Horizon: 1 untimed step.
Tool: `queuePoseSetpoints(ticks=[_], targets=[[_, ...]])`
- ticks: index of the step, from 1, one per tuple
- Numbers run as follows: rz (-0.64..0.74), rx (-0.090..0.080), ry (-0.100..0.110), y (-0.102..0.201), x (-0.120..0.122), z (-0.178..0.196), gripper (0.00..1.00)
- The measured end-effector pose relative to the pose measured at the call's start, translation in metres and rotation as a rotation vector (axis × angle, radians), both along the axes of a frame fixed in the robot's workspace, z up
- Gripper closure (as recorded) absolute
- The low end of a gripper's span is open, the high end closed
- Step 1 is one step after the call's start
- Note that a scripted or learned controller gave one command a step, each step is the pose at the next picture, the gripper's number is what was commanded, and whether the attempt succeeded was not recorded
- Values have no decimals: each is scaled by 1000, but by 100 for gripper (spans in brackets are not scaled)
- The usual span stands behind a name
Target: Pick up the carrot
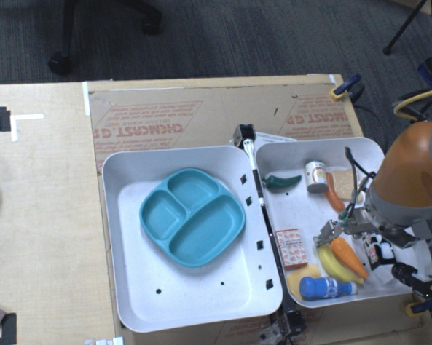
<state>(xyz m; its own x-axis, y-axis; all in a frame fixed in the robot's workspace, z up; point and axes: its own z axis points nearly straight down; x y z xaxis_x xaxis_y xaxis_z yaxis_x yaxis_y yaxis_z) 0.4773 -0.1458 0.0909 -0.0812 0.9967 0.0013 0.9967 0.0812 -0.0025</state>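
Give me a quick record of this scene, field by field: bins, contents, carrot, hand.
left bin: holds a blue divided plate
right bin: carrot, banana, blue bottle, small can, green pepper, printed packet
carrot position: lying beside the banana, near the right bin's front right corner
hand: hand low over the carrot's upper end
hand state: cannot tell
carrot lifted: not evident; it appears to rest in the bin
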Motion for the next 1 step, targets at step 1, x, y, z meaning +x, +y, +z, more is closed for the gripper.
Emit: queuePoseSetpoints(ticks=[1], targets=[[-4, -2, -4, -1, 2, 9, 100]])
